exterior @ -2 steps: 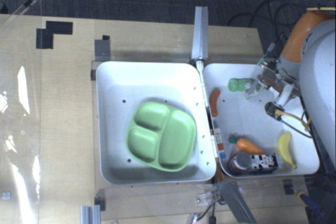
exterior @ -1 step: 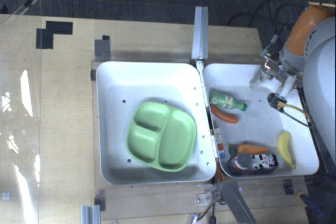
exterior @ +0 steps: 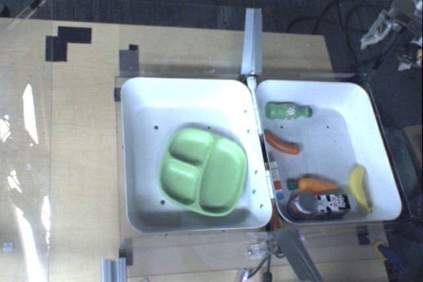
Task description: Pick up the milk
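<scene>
A small carton with a dark and white printed face, which I take for the milk (exterior: 330, 203), lies on its side at the front of the right bin (exterior: 370, 109). It sits between a round dark can (exterior: 302, 205) and a banana (exterior: 359, 188), just below a carrot (exterior: 316, 184). My gripper (exterior: 378, 27) hangs at the top right of the view, outside the bins and over the dark floor, far behind the milk. It is small and blurred.
A green bottle (exterior: 287, 111) and a red sausage (exterior: 282, 143) lie in the back half of the right bin. The left bin (exterior: 142, 115) holds a green divided plate (exterior: 203, 170). A metal post (exterior: 252, 43) stands behind the bins' shared wall. Cables trail at the top right.
</scene>
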Tool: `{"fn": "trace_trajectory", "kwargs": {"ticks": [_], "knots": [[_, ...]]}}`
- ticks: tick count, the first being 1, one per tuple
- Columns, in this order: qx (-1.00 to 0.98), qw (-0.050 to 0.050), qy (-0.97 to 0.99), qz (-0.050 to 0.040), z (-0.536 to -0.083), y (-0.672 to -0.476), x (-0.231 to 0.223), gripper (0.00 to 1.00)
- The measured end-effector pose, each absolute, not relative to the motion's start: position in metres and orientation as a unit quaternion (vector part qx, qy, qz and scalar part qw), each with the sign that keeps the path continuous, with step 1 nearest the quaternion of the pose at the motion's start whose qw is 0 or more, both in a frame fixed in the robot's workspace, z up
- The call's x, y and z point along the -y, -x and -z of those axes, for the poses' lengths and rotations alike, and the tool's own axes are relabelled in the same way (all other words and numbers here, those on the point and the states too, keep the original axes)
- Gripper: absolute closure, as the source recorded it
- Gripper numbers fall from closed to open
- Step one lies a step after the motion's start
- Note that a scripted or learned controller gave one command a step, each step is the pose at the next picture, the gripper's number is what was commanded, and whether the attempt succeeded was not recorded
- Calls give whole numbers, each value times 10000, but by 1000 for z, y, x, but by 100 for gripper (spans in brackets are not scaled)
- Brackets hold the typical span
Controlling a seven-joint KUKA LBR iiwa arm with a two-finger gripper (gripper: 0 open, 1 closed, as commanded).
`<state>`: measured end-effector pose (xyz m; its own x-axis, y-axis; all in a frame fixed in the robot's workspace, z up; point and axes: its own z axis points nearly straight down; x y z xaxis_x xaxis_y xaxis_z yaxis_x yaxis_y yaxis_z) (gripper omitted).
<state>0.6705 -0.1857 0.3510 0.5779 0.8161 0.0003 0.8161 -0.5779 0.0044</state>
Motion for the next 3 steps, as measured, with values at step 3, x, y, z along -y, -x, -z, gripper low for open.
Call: {"fn": "trace_trajectory", "kwargs": {"ticks": [3], "knots": [[-7244,-4,-6894,-4,-123,-578,85,0]]}}
